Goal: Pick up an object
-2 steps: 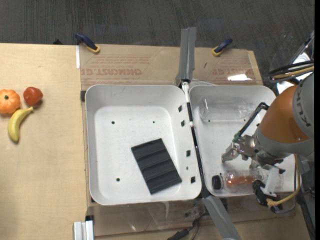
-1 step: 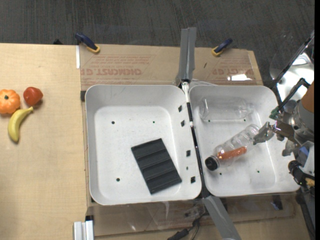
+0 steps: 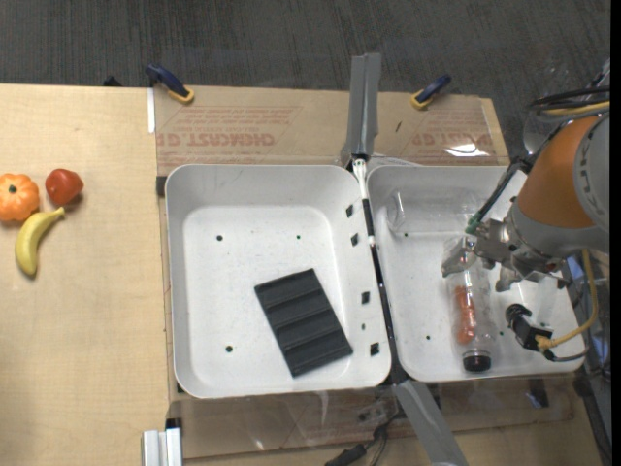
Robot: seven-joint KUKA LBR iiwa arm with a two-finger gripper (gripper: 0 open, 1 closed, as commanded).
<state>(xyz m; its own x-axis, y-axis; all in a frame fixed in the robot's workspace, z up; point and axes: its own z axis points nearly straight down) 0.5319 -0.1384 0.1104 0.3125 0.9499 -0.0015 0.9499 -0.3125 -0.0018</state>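
A clear bottle (image 3: pixel 468 314) with orange-red contents and a black cap lies lengthwise in the right bin (image 3: pixel 427 348), cap toward the front. My gripper (image 3: pixel 481 268) hovers over the bottle's far end, open, with one finger on each side of it; nothing is clamped. A black ribbed block (image 3: pixel 303 320) lies flat and askew in the left bin (image 3: pixel 194 289), well away from the gripper.
A raised divider (image 3: pixel 369 246) separates the two bins. On the wooden table to the left lie an orange (image 3: pixel 16 199), a red apple (image 3: pixel 64 186) and a banana (image 3: pixel 33 242). Cardboard (image 3: pixel 252 129) with two blue clamps sits behind the bins.
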